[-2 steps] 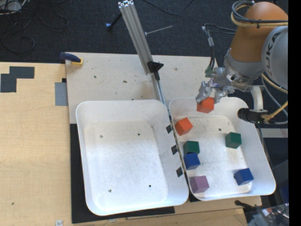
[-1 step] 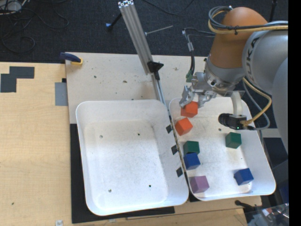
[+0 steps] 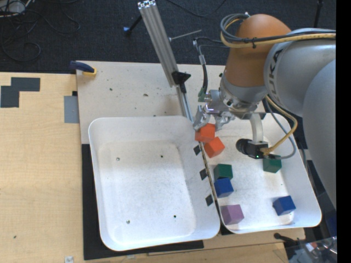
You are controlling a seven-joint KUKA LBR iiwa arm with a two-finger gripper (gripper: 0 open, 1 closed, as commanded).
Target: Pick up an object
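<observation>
Two orange cubes (image 3: pixel 210 139) sit at about 10 o'clock in the right bin (image 3: pixel 307 201), touching. The pincer (image 3: pixel 211 118) hangs right over them; can't tell its state. Nothing lifted, so the grab's still ahead.

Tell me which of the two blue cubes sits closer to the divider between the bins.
The blue cube just below the dark green cube, beside the divider. The other blue cube lies near the right bin's far corner.

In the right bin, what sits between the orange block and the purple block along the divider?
In the camera view, a green block and a blue block lie between the orange block and purple block.
</observation>
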